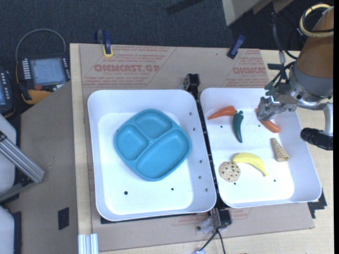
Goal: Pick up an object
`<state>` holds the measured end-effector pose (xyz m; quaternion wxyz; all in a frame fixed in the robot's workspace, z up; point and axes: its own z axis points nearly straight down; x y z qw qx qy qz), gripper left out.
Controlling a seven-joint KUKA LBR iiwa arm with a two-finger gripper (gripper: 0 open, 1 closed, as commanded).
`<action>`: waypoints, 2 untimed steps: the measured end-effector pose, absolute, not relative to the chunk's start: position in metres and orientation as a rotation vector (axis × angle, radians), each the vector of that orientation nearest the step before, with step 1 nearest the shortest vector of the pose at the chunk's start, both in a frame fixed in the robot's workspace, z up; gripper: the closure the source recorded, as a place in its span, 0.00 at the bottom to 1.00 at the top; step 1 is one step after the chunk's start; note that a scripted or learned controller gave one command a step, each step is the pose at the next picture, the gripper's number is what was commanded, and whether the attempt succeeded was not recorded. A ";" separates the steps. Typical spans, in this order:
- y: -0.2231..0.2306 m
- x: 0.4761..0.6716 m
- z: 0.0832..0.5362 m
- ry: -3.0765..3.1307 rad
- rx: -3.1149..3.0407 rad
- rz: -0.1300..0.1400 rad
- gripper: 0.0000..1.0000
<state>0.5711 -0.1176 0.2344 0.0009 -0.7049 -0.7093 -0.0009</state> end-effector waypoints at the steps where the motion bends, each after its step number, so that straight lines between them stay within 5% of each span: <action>1: -0.063 0.561 0.243 -2.227 -2.212 -0.002 1.00; 2: -0.020 0.545 0.236 -2.224 -2.213 0.001 1.00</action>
